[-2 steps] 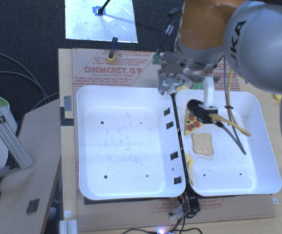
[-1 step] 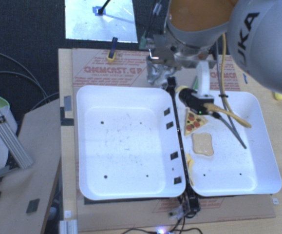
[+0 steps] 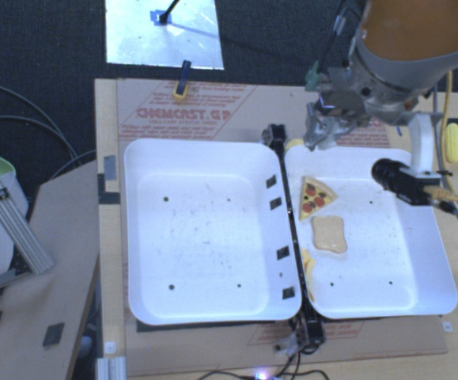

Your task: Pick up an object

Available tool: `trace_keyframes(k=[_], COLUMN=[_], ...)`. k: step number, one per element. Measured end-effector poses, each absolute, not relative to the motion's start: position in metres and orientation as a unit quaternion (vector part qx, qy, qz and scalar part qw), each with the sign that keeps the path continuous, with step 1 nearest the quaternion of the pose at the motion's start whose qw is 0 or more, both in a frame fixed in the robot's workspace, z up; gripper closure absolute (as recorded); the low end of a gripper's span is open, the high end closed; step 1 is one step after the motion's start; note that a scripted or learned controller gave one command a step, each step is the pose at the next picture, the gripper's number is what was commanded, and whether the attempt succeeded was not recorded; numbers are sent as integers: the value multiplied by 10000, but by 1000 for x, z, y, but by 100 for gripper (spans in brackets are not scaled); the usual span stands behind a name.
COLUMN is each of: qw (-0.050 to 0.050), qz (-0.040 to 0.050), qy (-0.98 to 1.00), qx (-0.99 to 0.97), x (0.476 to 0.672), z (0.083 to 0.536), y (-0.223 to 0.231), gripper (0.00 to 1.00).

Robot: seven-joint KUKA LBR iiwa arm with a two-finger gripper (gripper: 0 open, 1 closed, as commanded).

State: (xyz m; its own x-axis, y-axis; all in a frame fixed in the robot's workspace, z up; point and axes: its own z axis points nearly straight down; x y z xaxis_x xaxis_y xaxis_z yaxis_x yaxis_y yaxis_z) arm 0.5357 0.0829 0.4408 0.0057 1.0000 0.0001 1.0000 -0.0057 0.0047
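Although nothing names which object to take, two candidates lie in the right bin (image 3: 418,291), close to its left wall: a pizza slice (image 3: 316,195), a flat wedge with red dots on a yellow face, and just below it in the frame a tan slab (image 3: 329,234) shaped like a slice of bread. Both look like toy food, so they are probably light and stiff, with smooth faces that could slip. Each lies flat on the bin floor, which leaves only thin edges to pinch; the likelier hold is across the narrow width, the fingers coming down on either side, the pizza slice near its broad crust end, the tan slab across its middle. The two are just beside each other, and a closing finger on one may nudge the other. A thin yellowish piece (image 3: 307,269) sits against the divider lower down, too slim to judge.

The gripper (image 3: 321,135) hangs above the upper left corner of the right bin, above the pizza slice in the frame and apart from it; it carries nothing visible, and whether its fingers are spread or closed cannot be told. A black cylinder (image 3: 401,180) juts over the bin at the right. The left bin (image 3: 141,165) lies alongside on the desk (image 3: 213,109).
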Motion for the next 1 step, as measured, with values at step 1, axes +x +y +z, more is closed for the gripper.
trace_keyframes(k=[1], qw=[-5], qz=[2], qy=[7088], qx=[7054], x=[485], z=[421], y=[97], gripper=[100])
